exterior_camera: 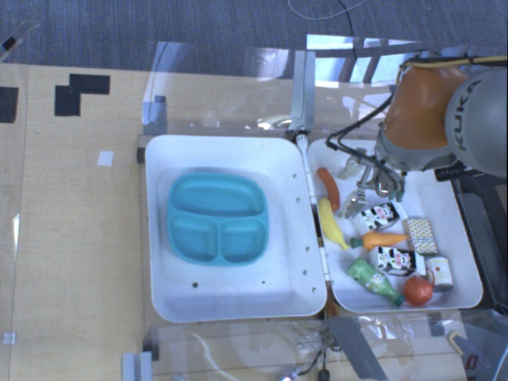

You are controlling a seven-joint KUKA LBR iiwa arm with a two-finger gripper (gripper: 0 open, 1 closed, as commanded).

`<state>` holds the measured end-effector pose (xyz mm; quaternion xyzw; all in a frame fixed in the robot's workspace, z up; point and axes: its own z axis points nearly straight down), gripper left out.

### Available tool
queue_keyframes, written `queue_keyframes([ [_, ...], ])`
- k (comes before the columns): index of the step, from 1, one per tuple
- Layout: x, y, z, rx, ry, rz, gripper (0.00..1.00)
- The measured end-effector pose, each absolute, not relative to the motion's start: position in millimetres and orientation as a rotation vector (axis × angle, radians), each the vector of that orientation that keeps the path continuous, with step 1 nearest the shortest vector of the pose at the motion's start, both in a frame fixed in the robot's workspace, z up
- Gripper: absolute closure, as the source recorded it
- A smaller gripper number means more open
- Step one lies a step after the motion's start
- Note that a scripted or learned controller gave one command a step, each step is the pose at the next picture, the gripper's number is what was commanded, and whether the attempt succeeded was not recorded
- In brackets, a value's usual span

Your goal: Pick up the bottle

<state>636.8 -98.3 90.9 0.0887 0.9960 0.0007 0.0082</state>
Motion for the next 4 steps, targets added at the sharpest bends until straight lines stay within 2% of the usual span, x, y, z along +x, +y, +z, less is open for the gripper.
queue_keyframes([
  [1, 658.1, -90.5, 90.9, -0.356, 3.103, -0.003, 0.00],
  [2, 665.9, -90.6, 91.1, -1.242, 2.868, -0.010, 0.00],
  [4, 672.7, -90.9, 91.0, -2.005, 2.400, -0.015, 0.00],
])
